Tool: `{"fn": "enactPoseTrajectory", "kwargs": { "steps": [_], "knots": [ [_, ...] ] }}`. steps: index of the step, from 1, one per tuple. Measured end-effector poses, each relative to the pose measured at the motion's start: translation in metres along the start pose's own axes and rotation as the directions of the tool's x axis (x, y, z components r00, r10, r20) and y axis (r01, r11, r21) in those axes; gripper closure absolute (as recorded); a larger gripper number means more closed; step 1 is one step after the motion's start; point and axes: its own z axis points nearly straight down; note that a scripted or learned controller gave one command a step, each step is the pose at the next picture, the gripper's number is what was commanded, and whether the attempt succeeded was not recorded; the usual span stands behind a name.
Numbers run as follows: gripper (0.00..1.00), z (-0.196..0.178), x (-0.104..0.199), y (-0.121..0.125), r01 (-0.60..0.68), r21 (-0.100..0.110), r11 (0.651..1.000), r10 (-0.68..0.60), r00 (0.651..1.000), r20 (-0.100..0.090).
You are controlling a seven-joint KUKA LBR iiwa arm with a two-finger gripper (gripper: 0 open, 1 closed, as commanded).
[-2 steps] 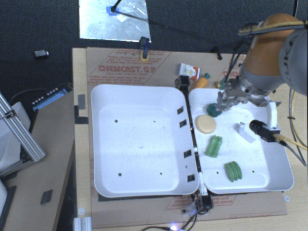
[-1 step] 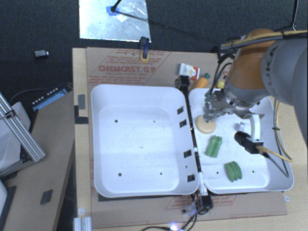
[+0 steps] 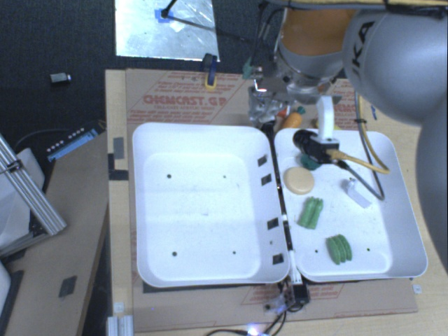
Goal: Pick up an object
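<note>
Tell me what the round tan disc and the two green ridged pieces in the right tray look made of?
The tan disc looks like smooth matte plastic or wood: even colour, no shine. The two green ridged pieces seem moulded plastic or rubber, uniformly coloured with regular ribs. The right tray looks like thin glossy white plastic.

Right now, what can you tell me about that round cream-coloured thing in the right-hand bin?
The round cream-coloured disc lies flat on the floor of the right bin, near the bin's left wall and toward its far end. It looks smooth and matte, pale tan, a little like a biscuit or a thick puck, with no markings I can make out. A darker green object sits just behind it, at its far edge; whether they touch is unclear. A ridged green piece lies just in front, apart from it.
</note>
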Motion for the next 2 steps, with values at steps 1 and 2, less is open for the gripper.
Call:
{"fn": "enactPoseTrajectory", "kwargs": {
  "steps": [1, 2],
  "knots": [
    [1.0, 0.017, 0.044, 0.053, -0.011, 0.016, 1.0, 0.011, 1.0, 0.007],
    [1.0, 0.082, 0.061, -0.062, -0.012, 0.034, 0.999, 0.012, 1.0, 0.01]
  ]
}}
